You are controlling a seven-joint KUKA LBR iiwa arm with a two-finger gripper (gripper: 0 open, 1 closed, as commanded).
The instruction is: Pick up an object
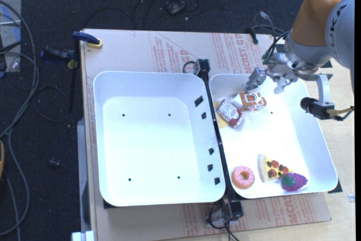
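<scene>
The right bin holds several small toys. A red and white packet and an orange and white carton lie near its back left corner. A pink donut, a pizza slice and a purple grape bunch sit along its front edge. My gripper hangs over the back of the right bin, just right of and above the orange carton, its two fingers spread apart with nothing between them.
The left bin sits beside the right one, split from it by a black divider. Both rest on a cardboard sheet. A blue and yellow clamp grips the bench's back left corner. Cables lie on the dark floor at left.
</scene>
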